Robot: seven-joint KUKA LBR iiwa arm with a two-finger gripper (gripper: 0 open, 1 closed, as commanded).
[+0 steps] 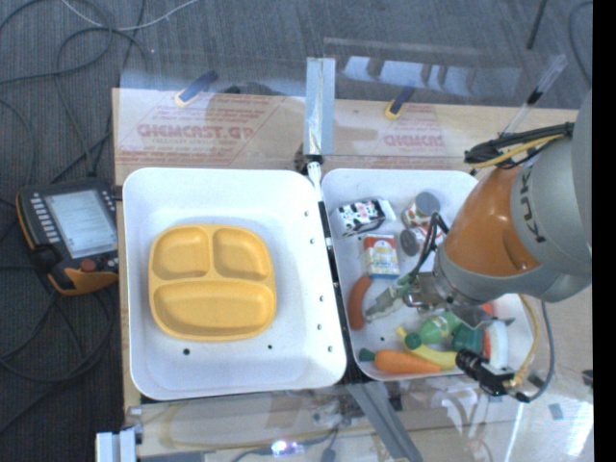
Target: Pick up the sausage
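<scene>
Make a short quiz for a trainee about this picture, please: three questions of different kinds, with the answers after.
1. True or false: the yellow divided tray lies in the right bin.
2. Which thing lies nearest the front rim of the right bin? A) carrot B) small carton C) card with dots
3. Fill the gap: the sausage lies beside the bin's ____ wall, in the view.

Key
1. False. It lies in the left bin.
2. A. The carrot lies along the front rim.
3. Left. The gripper is close to the sausage's right; whether it touches cannot be told.
</scene>
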